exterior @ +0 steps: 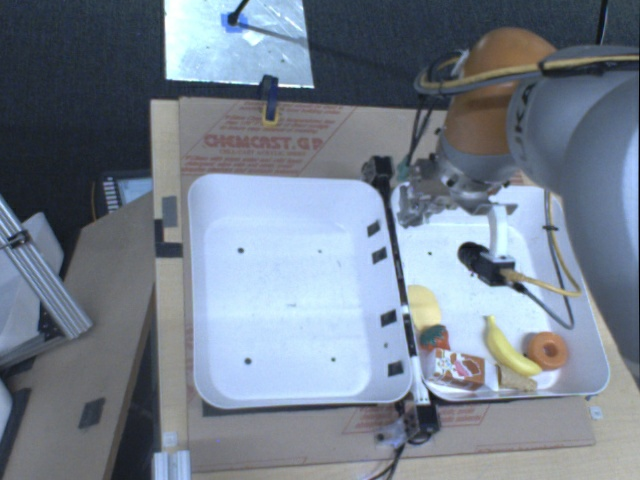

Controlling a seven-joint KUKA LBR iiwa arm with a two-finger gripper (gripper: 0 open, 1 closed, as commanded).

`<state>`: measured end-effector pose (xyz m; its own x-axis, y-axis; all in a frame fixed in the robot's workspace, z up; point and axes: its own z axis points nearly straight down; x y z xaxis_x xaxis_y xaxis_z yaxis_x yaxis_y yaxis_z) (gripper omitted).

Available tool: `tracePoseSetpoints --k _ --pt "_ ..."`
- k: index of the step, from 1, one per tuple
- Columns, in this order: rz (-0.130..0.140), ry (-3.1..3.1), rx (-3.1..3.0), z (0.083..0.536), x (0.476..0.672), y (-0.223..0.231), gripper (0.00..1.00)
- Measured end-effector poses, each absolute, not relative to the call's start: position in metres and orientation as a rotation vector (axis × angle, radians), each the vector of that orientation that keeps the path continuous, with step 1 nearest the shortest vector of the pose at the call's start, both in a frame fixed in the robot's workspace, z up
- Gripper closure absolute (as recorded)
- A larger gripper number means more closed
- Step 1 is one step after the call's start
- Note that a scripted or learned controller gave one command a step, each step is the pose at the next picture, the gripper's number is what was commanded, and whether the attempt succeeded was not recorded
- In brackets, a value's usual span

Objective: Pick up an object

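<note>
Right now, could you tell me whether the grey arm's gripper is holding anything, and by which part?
It cannot be told: the gripper sits over the right white bin's far-left corner, and nothing shows in it.

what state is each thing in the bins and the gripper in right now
gripper: over the right bin's far left corner, nothing seen between its fingers
banana: lying flat in the right bin
orange ring: flat, beside the banana
red-and-white packet: lying flat
yellow lemon-like fruit: resting by the left wall
</note>
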<state>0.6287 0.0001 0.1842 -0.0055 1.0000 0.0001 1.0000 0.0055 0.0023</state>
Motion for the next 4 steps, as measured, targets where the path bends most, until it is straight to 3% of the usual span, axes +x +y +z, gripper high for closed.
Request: tracePoseSetpoints --k 1,2,3,4 --pt "0.005 2.227 2.213 0.196 0.629 0.000 1.00" --pt "-0.002 2.235 2.213 0.183 0.582 0.075 1.00" --pt "0.004 2.227 2.214 0.185 0.601 0.074 1.00" --pt "0.005 2.228 2.212 0.195 0.601 0.074 1.00"
